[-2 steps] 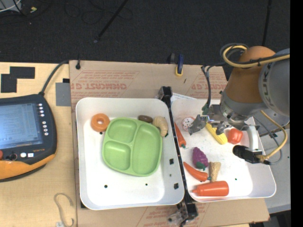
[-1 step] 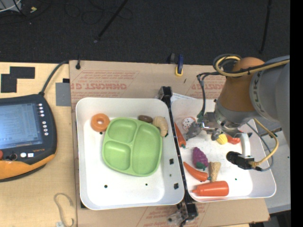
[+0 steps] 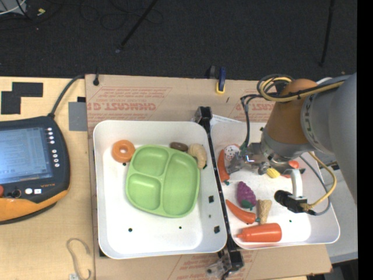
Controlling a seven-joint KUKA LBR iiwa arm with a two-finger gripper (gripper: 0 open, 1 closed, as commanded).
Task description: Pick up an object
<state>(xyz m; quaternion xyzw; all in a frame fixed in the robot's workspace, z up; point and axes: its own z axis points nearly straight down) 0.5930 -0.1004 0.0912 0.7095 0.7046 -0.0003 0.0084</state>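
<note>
Camera view is showing the grey arm with its orange band reaching in from the right of the frame and bending down over the right-hand shallow white bin (image 3: 326, 229). The gripper (image 3: 252, 161) is sitting low in that bin's upper left part, just above a purple grape-like toy (image 3: 245, 194). Whether it is released or clenched cannot be told, since the wrist is covering it, and nothing is visibly caught in it.

Judging by this, the arm is working through the reach-and-descend step, with no object lifted yet. Candidates are lying near: the purple toy, a long red chilli-shaped toy (image 3: 240, 211), a tan cone (image 3: 263, 209) and a red-orange sausage-shaped toy (image 3: 260, 233) at the lower edge. The next move is likely calling for centring over one piece and closing on it, clear of its neighbours and the bin wall.

The left-hand white bin (image 3: 111, 226) is holding a green sectioned plastic plate (image 3: 162, 180) and an orange ring-shaped doughnut toy (image 3: 123, 150).

Red lettering is running upside down on the brown cardboard sheet (image 3: 151, 95) under the bins; it is too blurred to read with confidence. A handheld control pendant with a lit screen (image 3: 29, 165) is lying on the tabletop at the left, its text illegible.
</note>
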